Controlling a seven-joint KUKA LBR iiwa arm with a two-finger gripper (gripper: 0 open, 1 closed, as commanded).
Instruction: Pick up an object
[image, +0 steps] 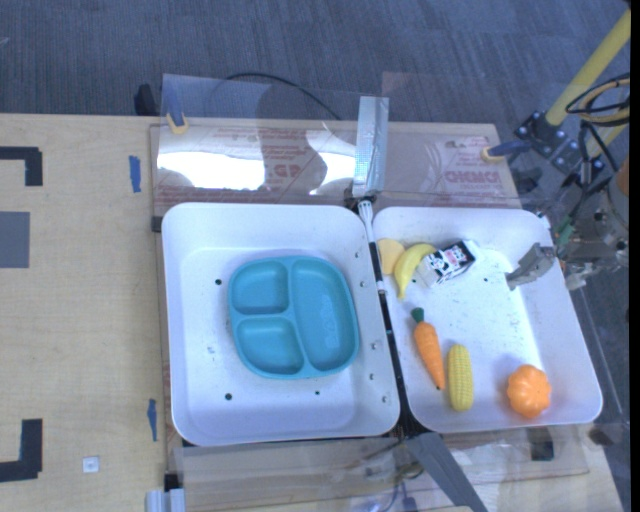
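Nearest the lower edge of the frame, the front rims of 2 white bins are seen side by side on the wooden counter (70, 300).

In the right bin (575, 330), lower right of the frame, 3 toy foods are laid loose along the front: 1 orange fruit (528, 390), 1 corn cob (459, 376), 1 carrot (428, 346). They lie apart from each other, probably scattered so that each can be approached w/o a neighbour being knocked. Any of them could serve as the task's thing; none is lifted yet.

In the left bin (190, 390), centre-left of the frame, 1 teal divided plate (293, 316) w/ 3 compartments is laid flat in the middle.

Further back in the right bin, upper centre-right, 1 banana (408, 264) is seen touching 1 small black-and-white toy (447, 261), w/ a yellow piece beside the banana that can't be identified. That cluster is judged harder to pick cleanly.

At the right bin's far right rim, the gripper (530, 266) is held low over the bin's edge, nothing seen between the fingers. Whether the fingers are released or clenched can't be told; too small & blurred.

Beyond the bins, upper centre, a clear panel w/ 1 metal post (370, 145) is stood.
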